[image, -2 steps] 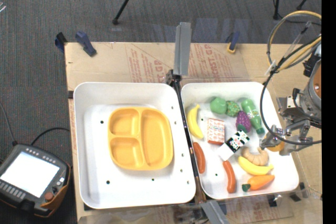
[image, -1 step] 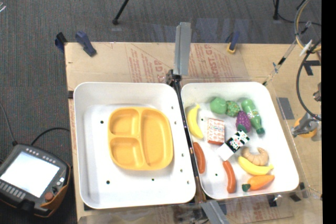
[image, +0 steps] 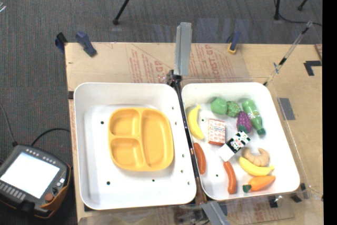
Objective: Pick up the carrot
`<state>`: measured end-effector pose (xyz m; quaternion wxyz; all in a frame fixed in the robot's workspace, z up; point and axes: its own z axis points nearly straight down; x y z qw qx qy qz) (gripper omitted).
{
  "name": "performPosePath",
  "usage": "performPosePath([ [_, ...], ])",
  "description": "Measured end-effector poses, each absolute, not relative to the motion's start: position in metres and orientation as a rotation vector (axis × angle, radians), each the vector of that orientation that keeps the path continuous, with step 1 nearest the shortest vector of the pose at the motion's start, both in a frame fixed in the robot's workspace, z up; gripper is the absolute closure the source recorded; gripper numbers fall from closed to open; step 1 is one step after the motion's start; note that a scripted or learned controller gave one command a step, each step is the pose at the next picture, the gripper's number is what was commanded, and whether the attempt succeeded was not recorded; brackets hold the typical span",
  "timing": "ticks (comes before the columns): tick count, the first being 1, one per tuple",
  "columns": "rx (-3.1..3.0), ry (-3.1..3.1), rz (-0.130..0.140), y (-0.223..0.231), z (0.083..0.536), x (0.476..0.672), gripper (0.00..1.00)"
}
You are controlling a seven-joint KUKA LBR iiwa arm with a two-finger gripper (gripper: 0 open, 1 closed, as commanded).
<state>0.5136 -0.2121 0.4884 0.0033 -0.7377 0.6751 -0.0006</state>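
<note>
Lying at about five o'clock in the right-hand bin (image: 279, 113), the carrot (image: 260, 183) sits close to the near rim, its orange body pointing toward three o'clock and its small green top toward nine. A banana (image: 255, 167) rests just beside it at twelve o'clock, probably touching along its curve, with a croissant (image: 256, 155) above that. A red sausage (image: 230, 177) lies near the carrot at nine o'clock, a short gap between them.

Of the gripper I cannot tell whether it is released or clenched, so the grasp has not begun, as far as these things lie.

In my judgement the step in hand is the approach, and it calls for care on two sides. Coming straight down over the thick middle of the carrot looks best, with the jaws closing across its short width, one at twelve o'clock and one at six. The twelve o'clock jaw has the tighter slot, since the banana crowds that side; a slightly offset descent toward the three o'clock end, where the banana curves away, may give more room. The bin's near wall at six o'clock could catch the other jaw if the descent drifts. A smooth tapered toy may squirt sideways under a pinch, so a centred, slow closure seems wise.

The yellow divided tray (image: 141, 138) in the left bin (image: 84, 113) is well apart and no concern.
</note>
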Motion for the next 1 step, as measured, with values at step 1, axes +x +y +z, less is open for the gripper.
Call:
performPosePath([
  [1,-2.522,1.868,0.025,-0.198,0.3489,0.5143,1.0],
])
